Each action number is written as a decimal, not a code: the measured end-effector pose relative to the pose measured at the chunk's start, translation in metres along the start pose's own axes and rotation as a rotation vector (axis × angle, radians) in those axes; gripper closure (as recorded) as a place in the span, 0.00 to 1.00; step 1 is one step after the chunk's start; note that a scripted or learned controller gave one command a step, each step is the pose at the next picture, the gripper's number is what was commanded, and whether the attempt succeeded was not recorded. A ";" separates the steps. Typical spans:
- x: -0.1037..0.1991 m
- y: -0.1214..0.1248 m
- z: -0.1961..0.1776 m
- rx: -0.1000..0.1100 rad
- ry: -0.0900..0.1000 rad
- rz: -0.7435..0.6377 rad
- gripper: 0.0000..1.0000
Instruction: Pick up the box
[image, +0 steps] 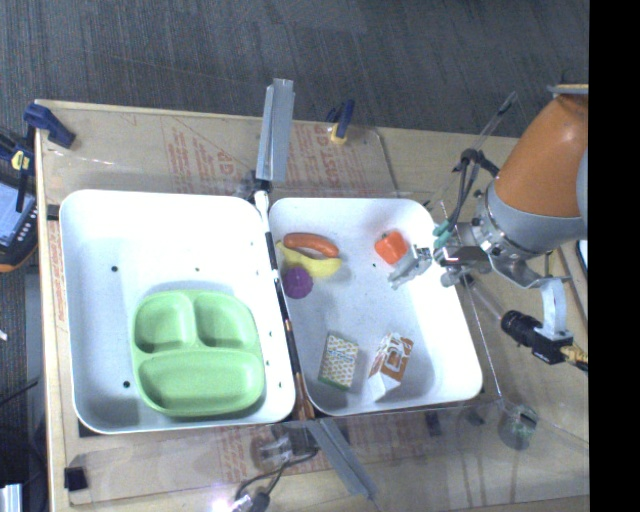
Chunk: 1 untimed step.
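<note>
Two bins, two boxes.

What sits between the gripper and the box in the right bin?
Nothing visible. The gripper hangs over bare bin floor, and the box lies lower left of it. A small carton lies beside the box; the orange item is off that line.

Gripper over right bin, near orange cup. Box flat at bin front, carton just beside. Hot dog, banana, purple ball w/ left wall. Green tray in left bin.
</note>
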<state>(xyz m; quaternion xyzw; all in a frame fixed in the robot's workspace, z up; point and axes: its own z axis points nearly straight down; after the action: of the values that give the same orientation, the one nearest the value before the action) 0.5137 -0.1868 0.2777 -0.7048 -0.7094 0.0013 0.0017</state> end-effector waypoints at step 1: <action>0.088 -0.007 0.142 0.000 -0.001 -0.023 0.00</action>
<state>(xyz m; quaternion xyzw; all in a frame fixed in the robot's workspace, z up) 0.5056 -0.0984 0.1361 -0.6967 -0.7173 0.0018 0.0015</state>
